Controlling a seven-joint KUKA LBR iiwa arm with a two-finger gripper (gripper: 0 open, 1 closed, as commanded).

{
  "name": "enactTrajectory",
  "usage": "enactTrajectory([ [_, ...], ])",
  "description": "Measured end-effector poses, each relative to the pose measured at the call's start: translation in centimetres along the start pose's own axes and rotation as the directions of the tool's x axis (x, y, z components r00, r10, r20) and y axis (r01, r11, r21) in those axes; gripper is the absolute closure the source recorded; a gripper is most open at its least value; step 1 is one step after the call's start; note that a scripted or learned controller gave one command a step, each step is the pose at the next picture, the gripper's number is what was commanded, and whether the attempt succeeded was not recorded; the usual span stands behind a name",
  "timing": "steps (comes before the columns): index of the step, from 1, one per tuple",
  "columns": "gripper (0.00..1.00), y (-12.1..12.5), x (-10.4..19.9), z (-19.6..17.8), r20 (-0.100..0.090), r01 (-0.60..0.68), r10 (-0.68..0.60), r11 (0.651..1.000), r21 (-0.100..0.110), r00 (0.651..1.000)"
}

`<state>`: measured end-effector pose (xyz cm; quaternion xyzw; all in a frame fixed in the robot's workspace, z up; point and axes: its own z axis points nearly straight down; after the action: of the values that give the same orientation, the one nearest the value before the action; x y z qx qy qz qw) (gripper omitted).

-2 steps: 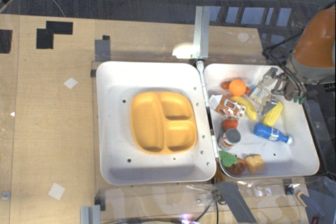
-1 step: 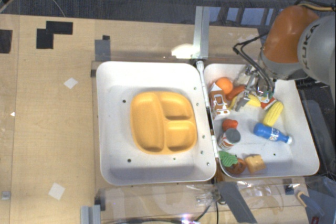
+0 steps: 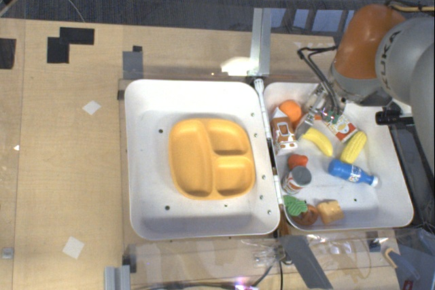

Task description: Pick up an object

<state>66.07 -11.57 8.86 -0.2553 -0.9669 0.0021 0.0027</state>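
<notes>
Two white bins are sitting side by side on the bench. The left bin (image 3: 146, 214) is holding a yellow tray (image 3: 209, 157) with three compartments, lying flat near the bin's middle.

The right bin (image 3: 397, 204) is holding the loose objects. An orange ball (image 3: 291, 109) is lying near the upper left, with a carton (image 3: 284, 133) just below it, against the bin's left wall. A banana (image 3: 319, 141) is lying on a slant near the middle, and a corn cob (image 3: 354, 146) is lying just to its right. A small red-and-white packet (image 3: 338, 123) is showing above those two, partly under the arm's tooling. A blue bottle (image 3: 353, 172) is lying on its side below the corn. A red piece (image 3: 298, 161) is sitting left of the bottle, and a can (image 3: 297, 179) is sitting just beneath it. A green piece (image 3: 295, 204) is overlapping a dark brown item at the bin's lower edge, with a tan block (image 3: 330, 211) just beside them.

The arm is reaching in from the right, its orange band (image 3: 363, 37) hanging above the bin's upper right corner. The gripper (image 3: 315, 111) is hovering low over the upper middle of the right bin, between the ball and the packet, just above the banana's upper end. Its tip is too small and cluttered to make out; how far it is open cannot be told, and nothing is visibly held
</notes>
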Motion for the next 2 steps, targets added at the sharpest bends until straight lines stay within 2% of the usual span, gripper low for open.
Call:
enactTrajectory([
  [1, 1.0, 0.4, -0.4, -1.5, 0.023, 0.007, -0.007, 1.0, -0.01, 1.0],
  [2, 1.0, 1.7, 2.4, -8.4, 0.011, -0.314, 0.314, 0.949, -0.015, 0.949],
])
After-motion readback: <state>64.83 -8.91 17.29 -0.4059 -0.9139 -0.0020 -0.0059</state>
